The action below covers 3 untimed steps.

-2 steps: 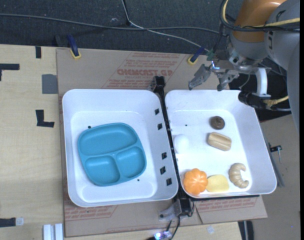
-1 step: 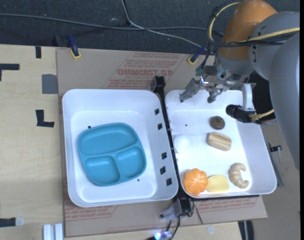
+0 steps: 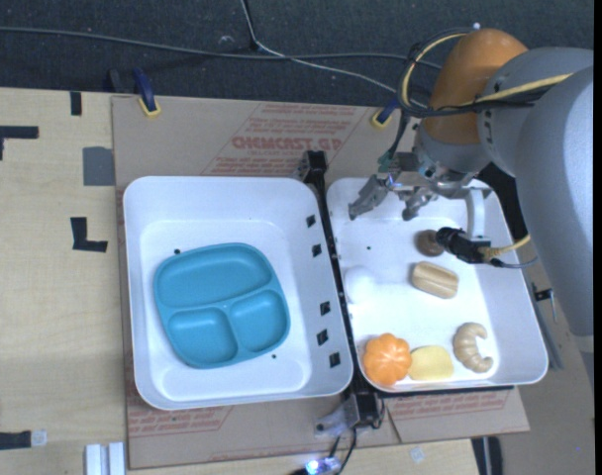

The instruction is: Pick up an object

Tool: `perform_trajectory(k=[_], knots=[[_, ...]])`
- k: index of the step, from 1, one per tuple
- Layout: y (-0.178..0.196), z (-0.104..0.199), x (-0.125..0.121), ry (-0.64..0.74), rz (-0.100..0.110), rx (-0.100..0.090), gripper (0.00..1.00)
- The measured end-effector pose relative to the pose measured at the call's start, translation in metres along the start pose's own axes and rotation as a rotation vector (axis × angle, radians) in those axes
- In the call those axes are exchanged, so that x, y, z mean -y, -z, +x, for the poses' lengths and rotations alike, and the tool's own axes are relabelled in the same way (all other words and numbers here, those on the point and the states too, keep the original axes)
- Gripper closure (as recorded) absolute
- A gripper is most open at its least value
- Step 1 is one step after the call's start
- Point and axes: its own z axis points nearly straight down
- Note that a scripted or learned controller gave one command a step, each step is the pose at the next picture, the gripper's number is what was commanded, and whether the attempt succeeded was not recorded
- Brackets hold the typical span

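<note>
Camera view: end effector [image 3: 391,198] hovers with fingers spread, holding nothing, over the right bin's [image 3: 519,295] far left corner; bread roll [image 3: 434,280], orange [image 3: 386,358] and croissant [image 3: 472,347] lie nearer.

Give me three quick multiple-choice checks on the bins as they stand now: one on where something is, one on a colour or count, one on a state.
1. Where does the blue tray lie?
A. In the left bin
B. In the right bin
C. On the cardboard outside the bins

2. What colour is the round fruit at the right bin's near edge?
A. Green
B. Orange
C. Purple

3. How do the gripper's fingers stand?
A. Shut on the croissant
B. Shut on the bread roll
C. Spread apart, with nothing between them

Answers: 1 A, the blue tray rests on the floor of the left bin. 2 B, the orange sits beside a yellow piece in the right bin. 3 C, the gripper hangs over the bin's far end, apart from the bread roll and the croissant.
</note>
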Motion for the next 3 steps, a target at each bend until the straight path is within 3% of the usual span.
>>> perform_trajectory(k=[1,2,3], knots=[[-0.047,-0.007,0.003,0.0,0.0,0.0,0.0],[-0.034,-0.006,0.002,0.001,-0.003,0.0,1.0],[0.018,-0.002,0.011,-0.001,-0.009,-0.001,1.0]])
